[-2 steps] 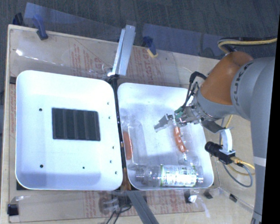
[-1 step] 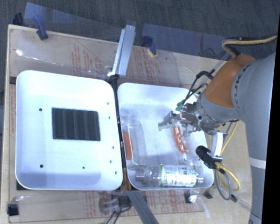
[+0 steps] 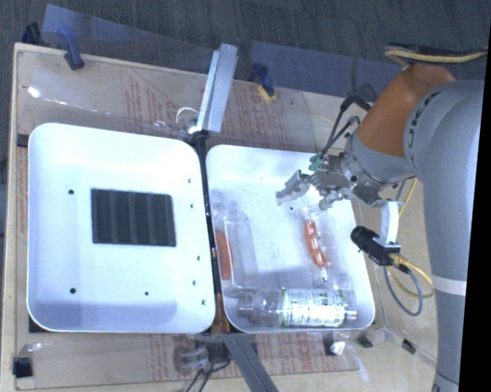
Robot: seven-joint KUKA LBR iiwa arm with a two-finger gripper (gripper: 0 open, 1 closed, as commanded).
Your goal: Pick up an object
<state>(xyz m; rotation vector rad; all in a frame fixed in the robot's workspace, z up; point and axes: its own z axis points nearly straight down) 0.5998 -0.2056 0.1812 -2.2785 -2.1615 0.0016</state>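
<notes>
I am viewing the worktop (image 3: pixel 110 89) from above at a slant, with two shallow white bins lying side by side on it. The left bin (image 3: pixel 50 285) is showing a dark ribbed rectangular panel (image 3: pixel 132 218) set in its floor. The right bin (image 3: pixel 265 163) is carrying the objects: a clear plastic bottle with a pale label (image 3: pixel 304 309) is lying on its side along the near wall, a clear packet with orange contents (image 3: pixel 316 243) is lying right of centre, and a second clear packet with an orange strip (image 3: pixel 224 253) is lying along the left wall, just beside the divider between the bins.

The arm (image 3: pixel 440 165) is reaching in from the right, its grey body running down the right side and its orange band (image 3: pixel 398 106) sitting above the wrist. The wrist is bending down and leftward over the far right part of the right bin. The gripper (image 3: pixel 310 191) is hanging over the upper right region of that bin, just above the packet with orange contents; I am seeing its two fingers spread apart, pointing left and downward, with nothing between them. Black cables (image 3: pixel 346 123) are looping along the wrist, and a yellow cable (image 3: pixel 409 278) is trailing beside the bin's right wall.

A metal bar (image 3: pixel 215 90) is standing at the far junction of the bins.
</notes>
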